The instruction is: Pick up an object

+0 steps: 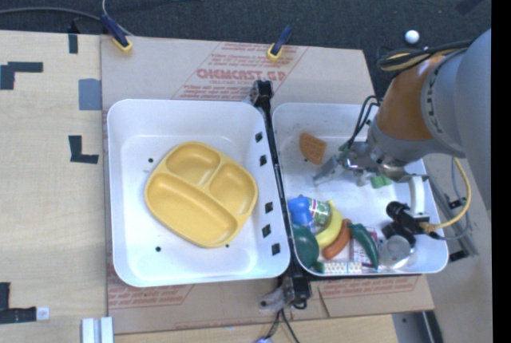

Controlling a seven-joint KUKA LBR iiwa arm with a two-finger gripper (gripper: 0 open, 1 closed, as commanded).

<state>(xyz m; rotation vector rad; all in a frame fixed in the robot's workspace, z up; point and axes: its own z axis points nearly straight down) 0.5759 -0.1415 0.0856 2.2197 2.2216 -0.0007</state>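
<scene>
Nothing sits between the pincer (pixel 331 168) tips, which look parted, low in the right bin (pixel 351 114). You have the brown piece (pixel 312 147) just beside it; toys (pixel 323 230) nearer. Pick not yet done.

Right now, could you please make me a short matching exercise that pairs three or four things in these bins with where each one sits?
Things:
1. yellow divided plate
2. orange-brown piece
3. banana
4. pincer

Places:
A. upper part of the right bin, alone
B. left bin
C. lower part of the right bin, in the pile
D. over the middle of the right bin

Pairs: 1-B, 2-A, 3-C, 4-D
</scene>
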